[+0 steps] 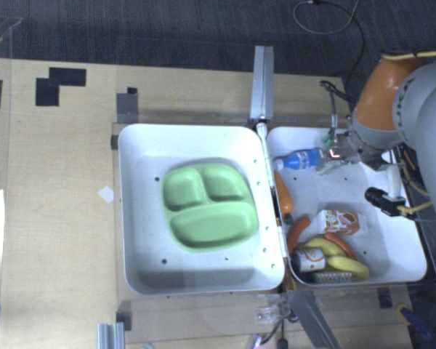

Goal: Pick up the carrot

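Note:
The carrot (283, 193) is a slim orange piece lying along the left wall of the right bin (414, 257), with a dark green end toward the front. My gripper (333, 152) hangs at the back of that bin, to the right of and behind the carrot and well apart from it. It sits just at the right end of a small water bottle with a blue label (301, 159). Nothing can be seen in its grasp.
A green divided plate (207, 203) lies in the left bin (138, 267). The right bin's front holds a banana (343, 264), red sausages (299, 229), a small can (309, 261) and a snack packet (341, 222). A metal divider (261, 93) stands between the bins.

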